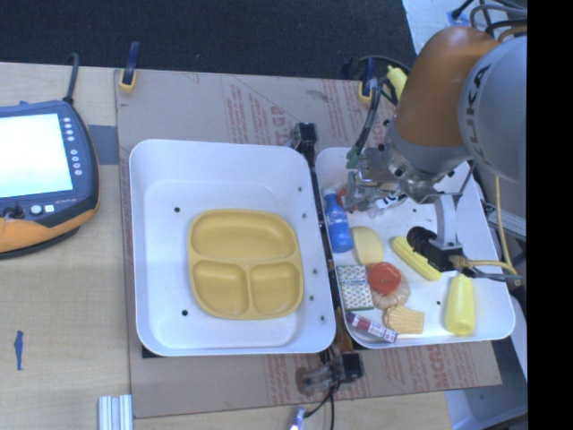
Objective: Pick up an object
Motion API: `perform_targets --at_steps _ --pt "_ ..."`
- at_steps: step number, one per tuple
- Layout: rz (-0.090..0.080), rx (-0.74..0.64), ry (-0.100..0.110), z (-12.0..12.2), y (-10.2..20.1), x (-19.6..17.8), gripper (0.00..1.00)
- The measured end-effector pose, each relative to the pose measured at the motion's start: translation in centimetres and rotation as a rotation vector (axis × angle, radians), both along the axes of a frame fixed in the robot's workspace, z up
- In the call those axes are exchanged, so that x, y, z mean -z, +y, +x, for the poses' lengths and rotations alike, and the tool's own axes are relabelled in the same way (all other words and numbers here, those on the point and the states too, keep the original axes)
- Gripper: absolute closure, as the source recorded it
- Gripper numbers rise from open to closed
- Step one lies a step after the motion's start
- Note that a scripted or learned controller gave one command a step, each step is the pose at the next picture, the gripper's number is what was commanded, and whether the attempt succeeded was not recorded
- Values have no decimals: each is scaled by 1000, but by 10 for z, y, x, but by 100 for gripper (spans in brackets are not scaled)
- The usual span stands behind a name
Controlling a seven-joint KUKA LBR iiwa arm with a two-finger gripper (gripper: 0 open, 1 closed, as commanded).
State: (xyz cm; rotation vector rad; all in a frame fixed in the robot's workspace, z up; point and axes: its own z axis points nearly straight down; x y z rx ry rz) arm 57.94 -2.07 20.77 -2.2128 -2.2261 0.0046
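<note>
step: pick | claw [362, 186] over right bin [498, 330], we cannot tell its opening | blue bottle [337, 224] just beside (bin wall close) | we should centre across its narrow width

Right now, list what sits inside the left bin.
One yellow three-compartment tray lies flat inside the left bin. The bin floor beneath it is covered.

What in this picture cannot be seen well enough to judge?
1. Camera view: the gripper is largely covered by the wrist, so its state is unclear.
2. Camera view: the far part of the right bin is hidden under the arm.
3. Camera view: the print on the small packet is too small to read.
</note>
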Motion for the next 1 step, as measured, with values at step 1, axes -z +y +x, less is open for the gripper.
perform_targets --at_steps 1 --pt "-1 1 0 0 -1 0 0"
